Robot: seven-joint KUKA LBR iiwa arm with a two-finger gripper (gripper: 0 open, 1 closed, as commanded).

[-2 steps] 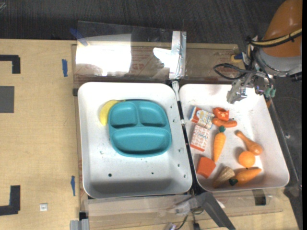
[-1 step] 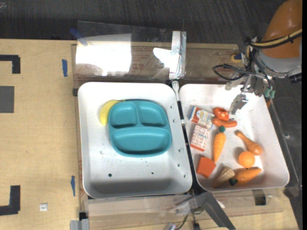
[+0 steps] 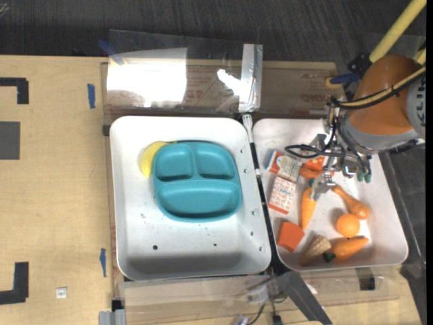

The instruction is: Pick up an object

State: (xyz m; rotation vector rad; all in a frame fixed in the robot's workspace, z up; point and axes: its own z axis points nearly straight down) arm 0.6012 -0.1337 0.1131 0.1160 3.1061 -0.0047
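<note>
Reaching from the right, the gripper (image 3: 327, 179) hangs over the right bin's (image 3: 392, 239) toys

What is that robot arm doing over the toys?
The robot arm's gripper is reaching down into the right bin, among toy food such as a carrot and an orange. It is trying to pick something up. The left bin holds a teal divided plate.
</note>
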